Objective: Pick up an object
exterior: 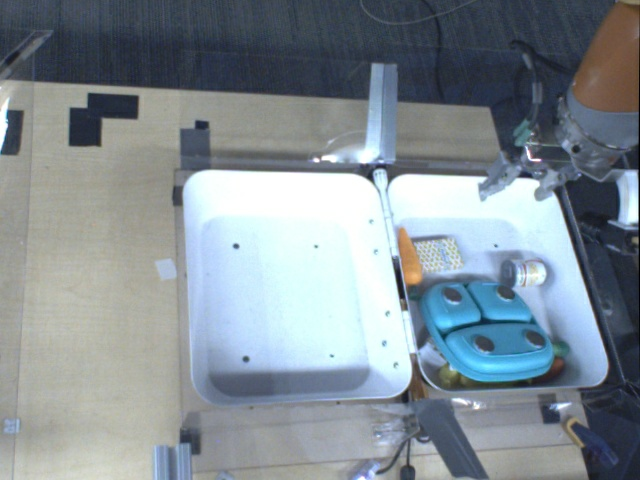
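My gripper [518, 185] hangs over the far edge of the right bin [470, 190], its two fingers spread open with nothing between them. Below it in that bin lie a large blue plastic toy [487, 330] with grey buttons, a small silver and white cylinder [524, 272], a speckled flat packet [437, 255] and an orange stick [408, 257] against the left wall. Something red and green peeks out from under the blue toy at the front.
The left bin [290, 288] sits beside the right one, split by a metal divider post [383, 113]. Black markers [100, 116] lie on the bench at far left. A cable [420, 3] loops on the floor behind.
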{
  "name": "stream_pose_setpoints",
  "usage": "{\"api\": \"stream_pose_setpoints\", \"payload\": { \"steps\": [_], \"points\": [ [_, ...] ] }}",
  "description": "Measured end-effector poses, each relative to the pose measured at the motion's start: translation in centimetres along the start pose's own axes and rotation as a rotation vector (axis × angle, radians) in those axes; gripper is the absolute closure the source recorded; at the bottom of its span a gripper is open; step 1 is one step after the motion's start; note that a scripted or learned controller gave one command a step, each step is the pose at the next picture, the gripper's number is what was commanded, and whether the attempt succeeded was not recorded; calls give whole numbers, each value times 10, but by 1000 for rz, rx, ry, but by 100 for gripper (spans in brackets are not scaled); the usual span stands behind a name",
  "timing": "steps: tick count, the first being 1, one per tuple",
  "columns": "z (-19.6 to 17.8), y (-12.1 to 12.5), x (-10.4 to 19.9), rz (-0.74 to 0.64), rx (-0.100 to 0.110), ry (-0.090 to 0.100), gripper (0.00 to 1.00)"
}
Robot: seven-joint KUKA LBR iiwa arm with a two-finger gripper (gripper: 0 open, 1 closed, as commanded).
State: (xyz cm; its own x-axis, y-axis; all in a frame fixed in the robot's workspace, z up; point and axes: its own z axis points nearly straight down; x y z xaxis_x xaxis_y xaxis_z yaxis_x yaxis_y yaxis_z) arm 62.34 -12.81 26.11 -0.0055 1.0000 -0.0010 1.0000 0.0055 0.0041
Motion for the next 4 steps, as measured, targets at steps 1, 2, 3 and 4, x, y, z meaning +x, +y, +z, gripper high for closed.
{"api": "stream_pose_setpoints", "payload": {
  "steps": [1, 2, 3, 4],
  "points": [
    [83, -99, 1, 15, 2, 1, 0],
    [171, -76, -27, 262, -10, 0, 0],
    [163, -94, 6, 878, -65, -27, 0],
    [151, -93, -2, 883, -76, -37, 100]
  ]
}}
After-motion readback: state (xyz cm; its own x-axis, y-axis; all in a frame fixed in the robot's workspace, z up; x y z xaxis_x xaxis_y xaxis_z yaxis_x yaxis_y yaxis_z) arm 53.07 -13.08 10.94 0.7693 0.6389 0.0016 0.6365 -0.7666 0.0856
